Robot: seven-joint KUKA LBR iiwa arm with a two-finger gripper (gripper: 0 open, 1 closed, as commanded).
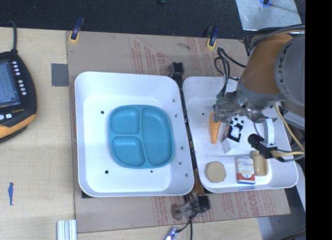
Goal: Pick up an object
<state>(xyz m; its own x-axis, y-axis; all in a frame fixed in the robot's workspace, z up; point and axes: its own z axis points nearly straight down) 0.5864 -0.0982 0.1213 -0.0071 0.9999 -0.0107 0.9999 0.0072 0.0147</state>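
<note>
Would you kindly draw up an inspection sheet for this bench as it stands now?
Surface: brown board clamped on a wooden bench, bearing left bin and right bin.
Job's things: carrot, round cookie, small carton and bread roll, all in the right bin.
Clutter: blue divided plate in the left bin.
Grippers: pincer low over the right bin beside the carrot's top; grasp cannot be judged.
Cables: black leads along the arm.
Surroundings: teach pendant at the left; dark floor behind.
</note>
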